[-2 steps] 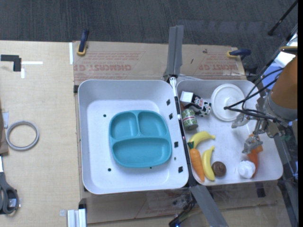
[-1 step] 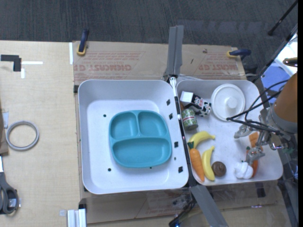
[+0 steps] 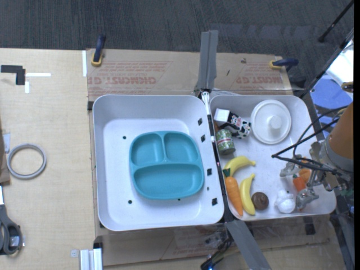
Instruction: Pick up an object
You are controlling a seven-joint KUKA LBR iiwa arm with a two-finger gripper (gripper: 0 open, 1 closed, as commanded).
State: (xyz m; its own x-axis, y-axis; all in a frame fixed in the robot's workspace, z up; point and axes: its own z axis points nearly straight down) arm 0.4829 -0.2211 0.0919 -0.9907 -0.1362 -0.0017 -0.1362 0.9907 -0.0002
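Camera view is showing the gripper (image 3: pixel 305 191) hanging low over the right bin (image 3: pixel 315 114), near its right wall; I cannot tell its state. Beside the gripper, a white ball (image 3: pixel 285 203) and an orange piece (image 3: pixel 302 179) are lying.

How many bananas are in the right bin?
2. One banana lies near the bin's left wall below the green can; the other banana lies beside the carrot. More could be hidden under the arm.

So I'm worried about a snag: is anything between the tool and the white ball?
Nothing visible does. The tool hangs in the right bin's near right corner, just beside the white ball; the bananas lie farther left.
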